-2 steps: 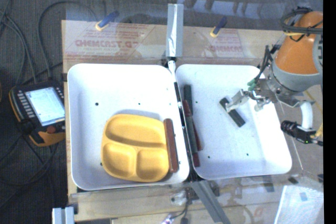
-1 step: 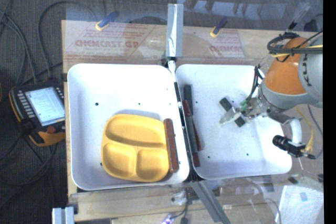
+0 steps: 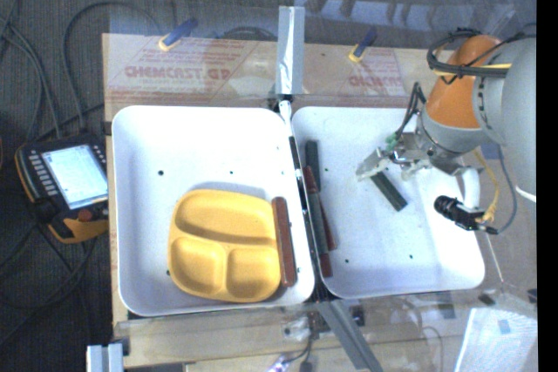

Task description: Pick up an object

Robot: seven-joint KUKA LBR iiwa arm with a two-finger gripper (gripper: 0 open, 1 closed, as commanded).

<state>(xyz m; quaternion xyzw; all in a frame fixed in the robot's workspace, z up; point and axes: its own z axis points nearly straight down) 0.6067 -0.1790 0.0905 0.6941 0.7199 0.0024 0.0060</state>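
A yellow tray (image 3: 228,244) with three sections lies in the left bin (image 3: 148,144), toward the near edge, at about 6 o'clock in that bin. A long brown stick (image 3: 282,241) rests right against the tray's right side, at 3 o'clock from it.

In the right bin (image 3: 384,261), two more thin brown sticks (image 3: 317,218) lie along the left wall, at 9 o'clock in that bin. A dark flat bar (image 3: 311,159) sits just past them, a bit farther back along the same wall.

A small dark block (image 3: 390,190) lies tilted on the bin floor, near the middle of the right bin. The gripper (image 3: 384,163) hangs just over its far end, at about 12 o'clock from the block. The silver fingers (image 3: 370,166) look spread apart, and nothing sits between them. I cannot tell if they touch the block.

The grey arm (image 3: 514,113) with its orange band (image 3: 453,100) comes in from 3 o'clock. A black cable plug (image 3: 453,209) hangs under it.

Behind the bins, a brown board (image 3: 192,74) shows, with two blue and yellow clamps (image 3: 177,34).
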